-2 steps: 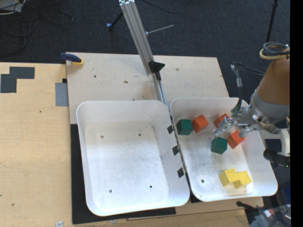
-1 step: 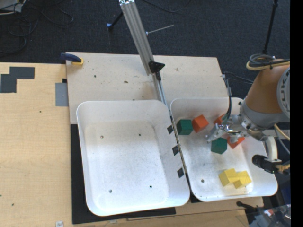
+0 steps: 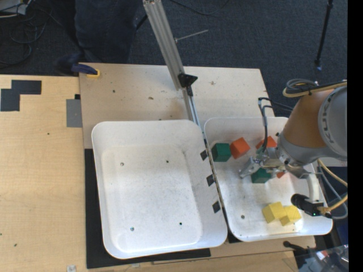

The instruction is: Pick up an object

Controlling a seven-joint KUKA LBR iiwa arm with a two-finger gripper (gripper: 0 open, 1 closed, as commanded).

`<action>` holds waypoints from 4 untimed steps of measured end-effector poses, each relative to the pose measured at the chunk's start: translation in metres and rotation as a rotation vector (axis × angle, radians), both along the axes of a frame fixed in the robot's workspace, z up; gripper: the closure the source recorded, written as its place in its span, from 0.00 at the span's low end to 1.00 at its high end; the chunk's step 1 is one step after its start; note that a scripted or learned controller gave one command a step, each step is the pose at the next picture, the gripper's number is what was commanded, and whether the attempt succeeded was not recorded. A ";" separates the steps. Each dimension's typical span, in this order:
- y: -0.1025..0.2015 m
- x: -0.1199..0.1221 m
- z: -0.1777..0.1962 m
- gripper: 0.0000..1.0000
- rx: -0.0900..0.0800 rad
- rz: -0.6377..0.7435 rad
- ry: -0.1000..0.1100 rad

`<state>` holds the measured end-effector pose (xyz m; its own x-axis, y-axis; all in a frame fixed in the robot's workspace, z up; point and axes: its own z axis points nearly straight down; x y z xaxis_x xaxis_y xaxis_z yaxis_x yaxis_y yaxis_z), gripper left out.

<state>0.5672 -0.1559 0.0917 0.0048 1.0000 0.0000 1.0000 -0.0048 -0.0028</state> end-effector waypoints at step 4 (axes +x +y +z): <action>0.005 0.011 0.141 1.00 0.001 0.008 -0.002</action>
